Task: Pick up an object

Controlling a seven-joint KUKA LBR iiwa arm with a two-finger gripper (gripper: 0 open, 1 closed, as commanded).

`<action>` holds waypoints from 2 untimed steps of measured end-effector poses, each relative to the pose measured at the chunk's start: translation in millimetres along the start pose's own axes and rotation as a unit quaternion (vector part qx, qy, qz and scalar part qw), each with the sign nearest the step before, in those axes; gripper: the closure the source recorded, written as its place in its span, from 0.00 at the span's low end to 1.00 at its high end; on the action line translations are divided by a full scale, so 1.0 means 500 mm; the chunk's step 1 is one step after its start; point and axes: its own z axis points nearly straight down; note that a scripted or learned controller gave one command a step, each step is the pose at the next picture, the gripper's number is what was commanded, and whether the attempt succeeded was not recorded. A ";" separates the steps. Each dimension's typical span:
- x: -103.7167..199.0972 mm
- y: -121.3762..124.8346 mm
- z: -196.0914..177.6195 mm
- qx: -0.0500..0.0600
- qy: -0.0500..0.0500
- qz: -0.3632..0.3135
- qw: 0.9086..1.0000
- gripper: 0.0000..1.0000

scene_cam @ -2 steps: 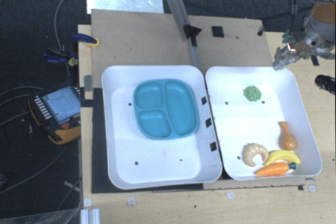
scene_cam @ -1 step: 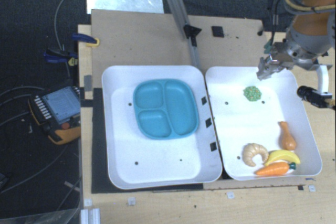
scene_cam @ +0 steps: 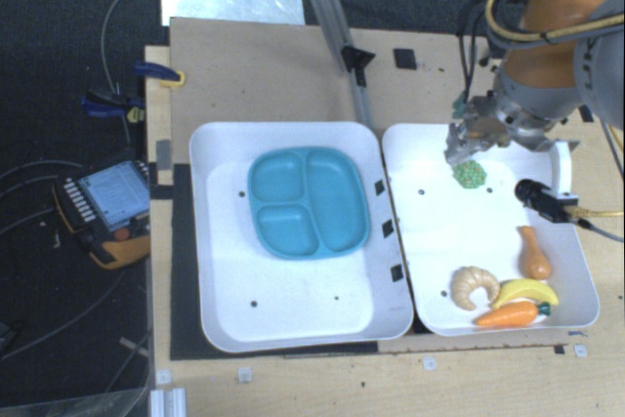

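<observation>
camera view
pincer (scene_cam: 461,151): at the 1 o'clock part of the right bin, tip pointing down toward the bin floor; i cannot tell its state, since it shows as one grey mass from above.
arm (scene_cam: 547,34): reaches in from 3 o'clock, orange band high over the bin's back rim, wrist bent down so the tool comes at the floor from above.
broccoli (scene_cam: 471,175): small green lump just at 5 o'clock of the pincer tip, on the bin floor; touching or a hair apart, i cannot tell. likely the target, being the nearest thing.
right bin (scene_cam: 430,239): white, shallow, holds all the loose food.
food cluster: croissant (scene_cam: 474,285), banana (scene_cam: 527,291), carrot (scene_cam: 508,314) packed together at the bin's 5 o'clock corner; a tan gourd (scene_cam: 533,254) just at 12 o'clock of them. crowding there would make a clean grasp harder.
left bin (scene_cam: 225,239): holds a blue tray (scene_cam: 309,201) lying flat near its middle.
step, as a judgement: lining up on the broccoli; nothing lifted.
</observation>
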 end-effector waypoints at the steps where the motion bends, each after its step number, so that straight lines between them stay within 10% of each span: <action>1: 0.088 -0.047 0.021 0.001 0.000 0.001 1.000 1.00; 2: 0.193 -0.086 -0.002 0.000 0.001 0.000 1.000 1.00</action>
